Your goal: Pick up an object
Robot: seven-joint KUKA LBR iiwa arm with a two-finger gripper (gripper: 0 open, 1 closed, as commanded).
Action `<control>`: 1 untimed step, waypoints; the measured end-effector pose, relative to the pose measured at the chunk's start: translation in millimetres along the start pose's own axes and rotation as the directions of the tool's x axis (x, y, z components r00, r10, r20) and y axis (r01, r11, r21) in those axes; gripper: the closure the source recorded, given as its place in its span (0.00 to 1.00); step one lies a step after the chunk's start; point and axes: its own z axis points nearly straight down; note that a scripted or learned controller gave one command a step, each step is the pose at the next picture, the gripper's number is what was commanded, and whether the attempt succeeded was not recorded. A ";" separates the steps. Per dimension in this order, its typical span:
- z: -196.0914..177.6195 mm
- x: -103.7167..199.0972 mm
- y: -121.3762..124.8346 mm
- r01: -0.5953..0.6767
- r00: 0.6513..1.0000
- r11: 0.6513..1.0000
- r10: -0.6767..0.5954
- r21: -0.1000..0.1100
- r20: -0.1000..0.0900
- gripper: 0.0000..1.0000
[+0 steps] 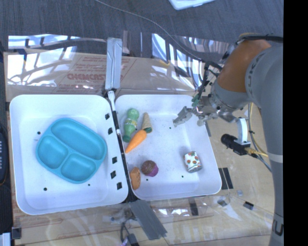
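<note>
Counter (159,77): tan/brown top w/ red print, glossy, strong window-like glare along rear edge. Floor (57,17) beyond: dark grey, ribbed texture. White sheet (190,4) lying at top edge. Thin cable (144,21) across floor. Lighting bright, daylight-type.

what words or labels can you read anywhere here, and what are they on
"CHEMCAST": my best reading of the large red print on the brown paper sheet behind the two white bins; glare partly washes it out.
Smaller red lines above that word: too blurred to read.
Patterned label on the small white can in the right white bin: too small to read.
No other legible text.
</note>
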 end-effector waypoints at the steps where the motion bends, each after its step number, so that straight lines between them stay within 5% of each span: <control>1: 101.4 71.0 -33.8 -0.351 0.936 0.936 0.351 0.001 -0.001 0.00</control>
